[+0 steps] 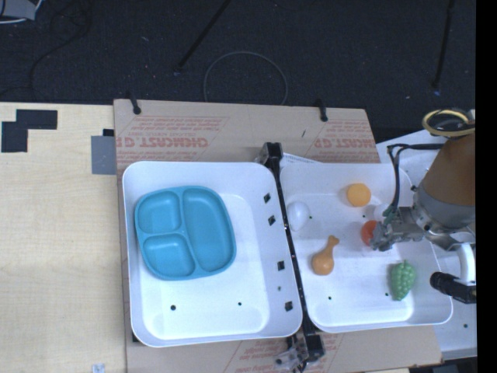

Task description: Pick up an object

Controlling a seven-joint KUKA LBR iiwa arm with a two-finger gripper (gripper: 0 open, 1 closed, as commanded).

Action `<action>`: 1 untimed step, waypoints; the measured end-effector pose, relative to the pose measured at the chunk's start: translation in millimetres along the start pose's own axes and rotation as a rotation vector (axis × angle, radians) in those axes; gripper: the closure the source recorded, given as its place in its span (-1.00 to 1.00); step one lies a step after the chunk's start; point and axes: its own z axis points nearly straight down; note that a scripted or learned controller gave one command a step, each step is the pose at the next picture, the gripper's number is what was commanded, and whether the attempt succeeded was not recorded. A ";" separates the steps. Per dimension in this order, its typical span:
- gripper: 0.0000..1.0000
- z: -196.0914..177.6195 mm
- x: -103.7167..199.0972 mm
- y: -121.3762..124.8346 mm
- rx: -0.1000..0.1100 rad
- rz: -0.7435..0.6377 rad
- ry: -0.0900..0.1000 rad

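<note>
In the right bin lie an orange ball, a white egg-like object, an orange chicken drumstick, a green bunch of grapes and a small red object. My gripper is low over the bin's right side, right against the red object, which is partly hidden by it. The arm's orange band rises behind it at the right edge.
The left bin holds a blue divided plate. A black hinge strip runs between the bins. Cardboard lies under both. Cables cross the dark floor at the back.
</note>
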 end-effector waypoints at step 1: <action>1.00 -55.0 -3.5 -9.4 -0.006 0.001 -0.002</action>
